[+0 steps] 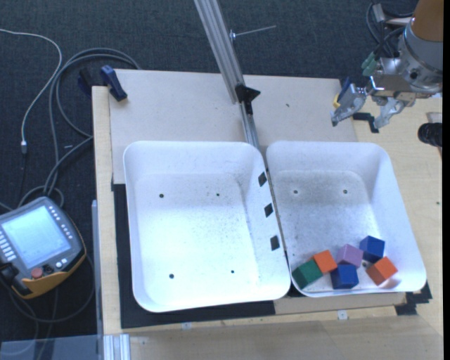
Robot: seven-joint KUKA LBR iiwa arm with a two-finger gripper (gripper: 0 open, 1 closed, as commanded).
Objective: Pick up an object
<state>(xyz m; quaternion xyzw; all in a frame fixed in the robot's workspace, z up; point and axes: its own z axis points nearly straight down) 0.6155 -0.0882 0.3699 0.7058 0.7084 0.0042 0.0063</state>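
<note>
Dark grey carpet [42, 140] surrounds a pale wooden bench [183, 105] that carries two shallow white bins side by side. On the left sits the left bin [140, 169], its speckled floor showing a few small dark dots, and touching it on the right sits the right bin [397, 183]. All the blocks lie bunched in the near right corner of the right bin: a green block [306, 273] at the left end, an orange block [325, 261] just beside it, a dark blue block [344, 275] in the middle nearest the rim, a lilac block [350, 254] touching it from behind, another blue block [372, 247] farther right, and a second orange block [382, 270] at the right end (several of them touch one another). An aluminium rail [221, 49] slants down from the far edge to the seam between the bins. The arm enters at the far right, with its orange band [429, 17] above the wrist, and the gripper [364, 112] hangs above the bench just beyond the far rim of the right bin, well apart from the blocks; its two fingers are spread with nothing between them. A blue clamp [113, 82] grips the bench's far left corner, cables [77, 67] loop over the carpet, and a teach pendant [39, 242] with an orange rim lies at the near left.
</note>
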